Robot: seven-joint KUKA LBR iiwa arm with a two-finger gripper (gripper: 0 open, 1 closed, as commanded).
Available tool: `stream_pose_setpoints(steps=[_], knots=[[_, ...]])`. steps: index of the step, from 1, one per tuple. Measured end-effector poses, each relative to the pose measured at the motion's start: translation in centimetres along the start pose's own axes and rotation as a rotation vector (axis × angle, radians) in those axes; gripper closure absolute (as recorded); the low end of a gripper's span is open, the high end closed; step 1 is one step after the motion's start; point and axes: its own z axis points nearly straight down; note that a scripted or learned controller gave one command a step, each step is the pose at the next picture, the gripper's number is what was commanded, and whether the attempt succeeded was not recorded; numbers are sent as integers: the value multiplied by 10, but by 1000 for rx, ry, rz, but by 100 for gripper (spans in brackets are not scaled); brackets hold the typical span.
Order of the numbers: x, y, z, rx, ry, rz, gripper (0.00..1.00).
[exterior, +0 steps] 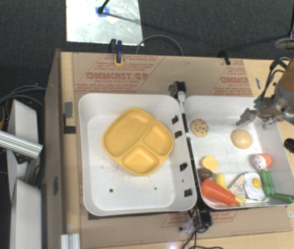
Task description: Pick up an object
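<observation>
The right bin (225,108) holds toy foods: a speckled cookie (199,127), a tan egg-shaped piece (241,138), a red and white ball (261,161), a small yellow piece (209,163), an orange carrot (218,192), a fried egg (253,184) and green pieces (267,182). My gripper (257,118) hangs over the bin's far right part, just above and behind the tan piece. It is open, with nothing between its fingers.
The left bin (92,154) holds a yellow divided plate (138,140). Black clips (178,134) sit along the wall between the two bins. Most of the toy foods crowd the right bin's near corner. Cardboard (136,74) lies under both bins.
</observation>
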Motion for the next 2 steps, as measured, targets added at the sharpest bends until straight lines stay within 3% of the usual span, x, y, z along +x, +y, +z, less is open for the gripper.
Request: stream_pose_setpoints(steps=[1, 2], knots=[[10, 0, 74, -17, -6, -8, 0], [12, -1, 63, -13, 0, -8, 100]])
